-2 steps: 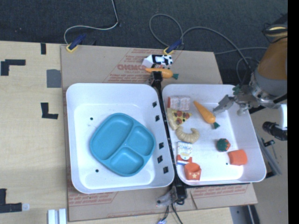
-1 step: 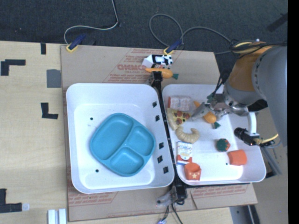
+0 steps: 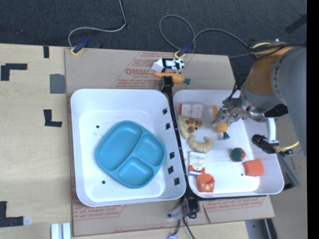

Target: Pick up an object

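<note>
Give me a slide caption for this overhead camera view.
Claw over a small orange toy in the right bin; blue divided plate in the left bin.

arm: grey with an orange band, reaching in from the right, bent downward
hand: low, pointing left, fingers hard to make out

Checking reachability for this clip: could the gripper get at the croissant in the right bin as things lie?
Probably yes. The croissant lies apart from its neighbours with nothing on top, and the gripper hovers just up and right of it over the right bin.
</note>
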Action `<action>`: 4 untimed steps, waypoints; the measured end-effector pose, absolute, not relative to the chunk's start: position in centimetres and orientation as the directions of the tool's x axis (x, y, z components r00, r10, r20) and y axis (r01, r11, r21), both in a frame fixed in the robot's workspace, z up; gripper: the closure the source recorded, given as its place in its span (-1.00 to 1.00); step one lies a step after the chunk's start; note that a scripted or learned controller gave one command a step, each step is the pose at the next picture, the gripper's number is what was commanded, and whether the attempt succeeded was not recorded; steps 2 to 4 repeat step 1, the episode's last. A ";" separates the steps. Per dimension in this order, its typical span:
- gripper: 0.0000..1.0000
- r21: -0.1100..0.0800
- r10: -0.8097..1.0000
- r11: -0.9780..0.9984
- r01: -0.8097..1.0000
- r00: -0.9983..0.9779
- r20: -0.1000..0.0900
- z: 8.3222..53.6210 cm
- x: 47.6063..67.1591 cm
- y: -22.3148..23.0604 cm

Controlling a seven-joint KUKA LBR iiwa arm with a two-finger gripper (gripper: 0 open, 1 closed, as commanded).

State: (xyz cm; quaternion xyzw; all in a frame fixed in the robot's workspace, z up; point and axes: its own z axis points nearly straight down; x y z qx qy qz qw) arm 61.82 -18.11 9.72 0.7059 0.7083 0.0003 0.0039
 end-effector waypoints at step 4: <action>1.00 0.002 1.000 0.003 1.000 -0.003 0.001 16.1 62.9 -11.5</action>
